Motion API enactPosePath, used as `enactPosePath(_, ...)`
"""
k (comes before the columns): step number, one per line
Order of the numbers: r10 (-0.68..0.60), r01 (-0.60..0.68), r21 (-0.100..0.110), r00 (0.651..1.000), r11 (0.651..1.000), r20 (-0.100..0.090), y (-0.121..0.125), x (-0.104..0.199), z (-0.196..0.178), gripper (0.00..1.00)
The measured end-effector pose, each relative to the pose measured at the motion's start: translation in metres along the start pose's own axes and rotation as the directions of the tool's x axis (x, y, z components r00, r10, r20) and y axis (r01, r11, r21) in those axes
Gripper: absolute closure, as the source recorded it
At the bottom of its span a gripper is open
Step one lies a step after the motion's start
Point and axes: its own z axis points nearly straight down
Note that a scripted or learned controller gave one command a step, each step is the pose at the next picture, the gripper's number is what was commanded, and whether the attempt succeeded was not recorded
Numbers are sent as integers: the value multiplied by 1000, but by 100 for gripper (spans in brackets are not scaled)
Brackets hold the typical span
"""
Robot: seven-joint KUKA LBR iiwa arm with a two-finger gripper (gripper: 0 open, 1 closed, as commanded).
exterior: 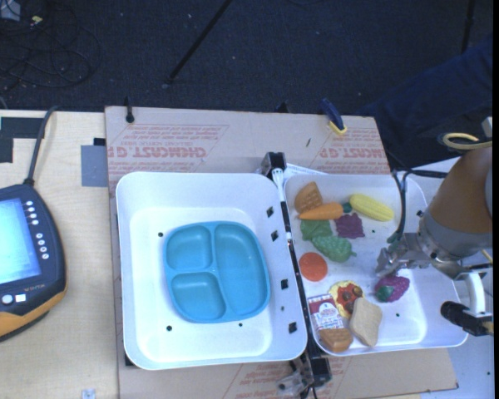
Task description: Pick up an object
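The right bin [416, 327] holds several toy foods. Among them are a yellow corn cob [372, 208], a carrot [320, 212], a purple piece [350, 226], two green pieces [333, 247], an orange round piece [313, 266], a pizza slice [346, 294] and a bread slice [367, 321]. A purple grape bunch [392, 288] lies at the bin's right middle. My gripper [392, 262] hangs low over the bin, just behind that bunch and very close to it. Nothing shows as lifted.
The left bin [141, 214] carries a blue divided plate [216, 271]. A waffle [308, 196] sits at the right bin's back left, and a small packet [323, 310] and a brown cookie [336, 339] sit at its front. A tablet [12, 256] lies far left.
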Motion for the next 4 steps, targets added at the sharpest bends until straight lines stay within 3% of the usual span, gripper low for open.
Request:
enactPosePath(1, 2, -2, 1, 1000, 1000, 0, 0, 0, 1, 0)
enactPosePath(2, 0, 0, 0, 1000, 1000, 2, -41, 38, 11, 0)
enactPosePath(3, 2, -2, 0, 1000, 1000, 0, -39, 37, 0, 100)
enactPosePath(4, -11, 11, -17, 1000, 1000, 4, -10, 87, -182, 100)
